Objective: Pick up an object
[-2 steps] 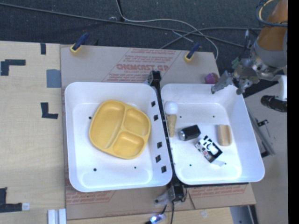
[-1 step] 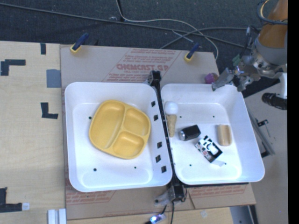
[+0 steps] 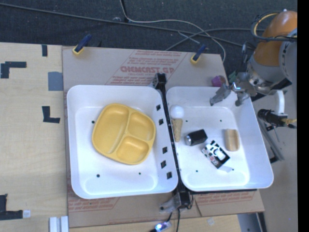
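Approaching phase: two-finger gripper [image 3: 227,94] spread, nothing between fingers, hovering at right white bin [image 3: 256,144] far rim. Candidate small dark cylindrical can [image 3: 195,137] at bin centre, near tan wooden block [image 3: 232,139]. Next: descend, centre, close.

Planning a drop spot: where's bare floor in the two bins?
Left bin: bare strip along the near wall, below the yellow plate. Right bin: bare near edge below the black-and-white item. Crowded: mid right bin, around ice-cream cone, dark can, tan block.
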Motion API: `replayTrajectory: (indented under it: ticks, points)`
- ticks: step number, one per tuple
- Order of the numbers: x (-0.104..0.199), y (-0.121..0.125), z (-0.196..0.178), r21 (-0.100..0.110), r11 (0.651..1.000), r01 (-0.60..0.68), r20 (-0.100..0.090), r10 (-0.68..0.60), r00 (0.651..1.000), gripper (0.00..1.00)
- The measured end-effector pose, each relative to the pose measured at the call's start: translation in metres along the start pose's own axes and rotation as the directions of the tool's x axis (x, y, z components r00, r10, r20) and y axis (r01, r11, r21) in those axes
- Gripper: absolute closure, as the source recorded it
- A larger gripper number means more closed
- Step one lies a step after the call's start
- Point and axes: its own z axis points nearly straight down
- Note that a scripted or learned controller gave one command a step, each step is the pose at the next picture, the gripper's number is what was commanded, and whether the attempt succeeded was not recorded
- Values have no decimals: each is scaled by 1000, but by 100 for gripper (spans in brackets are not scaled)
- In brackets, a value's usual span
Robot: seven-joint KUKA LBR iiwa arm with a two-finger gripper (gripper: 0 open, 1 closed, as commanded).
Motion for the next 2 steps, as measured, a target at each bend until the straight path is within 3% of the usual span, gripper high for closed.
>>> replayTrajectory:
  ticks: [2]
  points:
    - [8, 4, 96, -7, 1000, 1, 3, -1, 1000, 0]
